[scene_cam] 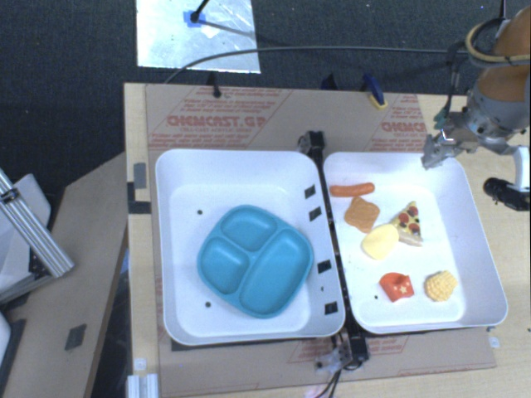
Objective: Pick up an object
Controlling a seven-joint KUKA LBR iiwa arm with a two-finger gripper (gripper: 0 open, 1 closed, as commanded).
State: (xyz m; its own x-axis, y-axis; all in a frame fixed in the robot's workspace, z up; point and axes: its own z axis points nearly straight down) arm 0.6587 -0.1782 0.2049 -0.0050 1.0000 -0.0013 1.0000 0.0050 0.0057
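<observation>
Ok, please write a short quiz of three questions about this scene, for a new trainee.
1. True or false: the blue divided plate lies in the left bin.
2. Which item is nearest the right bin's front right corner? A) sausage B) corn C) pizza slice
3. Fill in: the gripper is above the right bin's far ____ corner.

Key: 1 true; 2 B; 3 right.

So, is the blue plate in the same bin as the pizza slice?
No. The blue plate lies in the left bin, while the pizza slice lies in the right bin.
</observation>
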